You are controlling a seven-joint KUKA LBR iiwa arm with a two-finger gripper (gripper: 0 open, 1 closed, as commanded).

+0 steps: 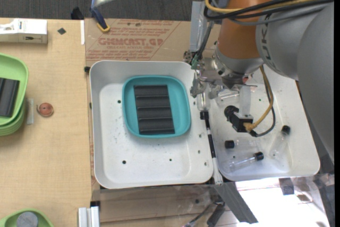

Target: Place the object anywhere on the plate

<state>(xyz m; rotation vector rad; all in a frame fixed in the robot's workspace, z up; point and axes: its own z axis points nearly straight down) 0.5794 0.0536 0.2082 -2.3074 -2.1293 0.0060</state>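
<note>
Claw [208,89] low over the left edge of the right bin [297,159], toward its far side, just beside the wall shared with the left bin [109,146]. Grey arm [300,34] and orange band [247,18] stacked above it, in from the right. Open or closed: cannot tell, since the wrist hides the working end.

Dark ribbed block [154,109] flat in the middle of the teal plate [182,109], long side running along the plate and inside the rim all round. Plate set in the far half of the left bin. Block to the left of the claw and apart from it, with the plate's right rim between the two.

Loose on the floor of the right bin, nearer the camera than the claw:
- Clear tube [245,160] on its side, black cap at its right end.
- Small black piece [229,143] near the tube's left end.
- Second small black piece [285,129] farther right.

Beyond the left bin, printed cardboard sheet [138,40]. On the wooden bench [48,167] at the left edge, green plate [13,69] and small reddish disc [45,109].
</note>
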